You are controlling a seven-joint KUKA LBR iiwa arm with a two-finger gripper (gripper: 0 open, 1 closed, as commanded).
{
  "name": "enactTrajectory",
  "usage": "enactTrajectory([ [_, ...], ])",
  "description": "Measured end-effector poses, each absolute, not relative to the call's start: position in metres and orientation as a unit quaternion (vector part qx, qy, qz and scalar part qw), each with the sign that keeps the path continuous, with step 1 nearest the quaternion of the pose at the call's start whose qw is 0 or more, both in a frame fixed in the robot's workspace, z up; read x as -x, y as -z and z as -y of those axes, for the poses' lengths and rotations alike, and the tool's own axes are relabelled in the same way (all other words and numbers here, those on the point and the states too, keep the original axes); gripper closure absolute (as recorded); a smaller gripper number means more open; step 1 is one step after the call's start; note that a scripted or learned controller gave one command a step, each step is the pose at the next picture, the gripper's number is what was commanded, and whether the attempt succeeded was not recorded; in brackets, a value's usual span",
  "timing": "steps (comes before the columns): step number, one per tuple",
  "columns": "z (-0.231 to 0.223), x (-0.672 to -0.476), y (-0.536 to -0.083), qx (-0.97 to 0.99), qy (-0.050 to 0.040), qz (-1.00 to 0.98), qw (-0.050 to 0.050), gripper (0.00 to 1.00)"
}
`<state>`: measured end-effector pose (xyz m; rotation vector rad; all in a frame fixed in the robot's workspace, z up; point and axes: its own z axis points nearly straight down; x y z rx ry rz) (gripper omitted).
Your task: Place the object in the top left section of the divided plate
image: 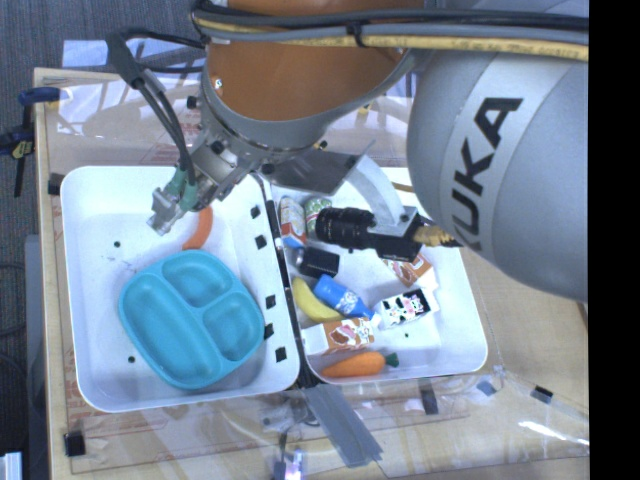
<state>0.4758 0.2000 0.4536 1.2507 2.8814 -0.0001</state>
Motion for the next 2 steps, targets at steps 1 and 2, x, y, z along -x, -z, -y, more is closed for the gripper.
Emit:
enactTrajectory([
  [1,-0.200,-0.476,-0.453,-0.398,0.0003,-0.917,0.000,0.00],
  [2,-0.202,-0.476,-0.464,-0.394,0.0006,-0.919,0.000,1.00],
])
